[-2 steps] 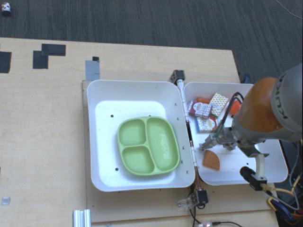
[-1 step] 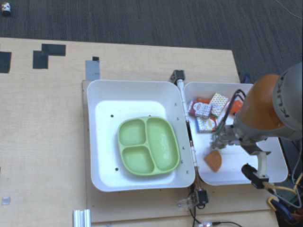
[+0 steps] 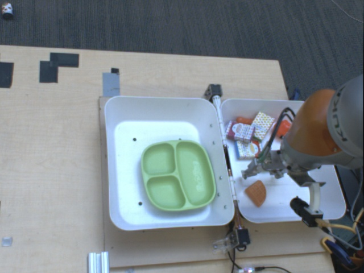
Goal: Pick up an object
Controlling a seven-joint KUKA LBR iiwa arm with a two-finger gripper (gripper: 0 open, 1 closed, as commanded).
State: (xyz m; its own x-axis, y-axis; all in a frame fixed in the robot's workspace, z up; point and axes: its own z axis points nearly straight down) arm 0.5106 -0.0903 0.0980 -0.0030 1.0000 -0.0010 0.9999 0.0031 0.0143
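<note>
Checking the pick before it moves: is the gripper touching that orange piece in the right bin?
Cannot tell. In the camera view the gripper sits just above the orange piece, with no plain gap or contact.

A single fixed camera sits above the bench [image 3: 51, 152], looking down at a slant from a moderate height. Both white bins fall within its frame: the left bin [image 3: 122, 169] near centre, the right bin [image 3: 335, 201] toward the right edge, where the arm [image 3: 321, 132] enters. Dark floor [image 3: 170, 16] fills the top.
</note>
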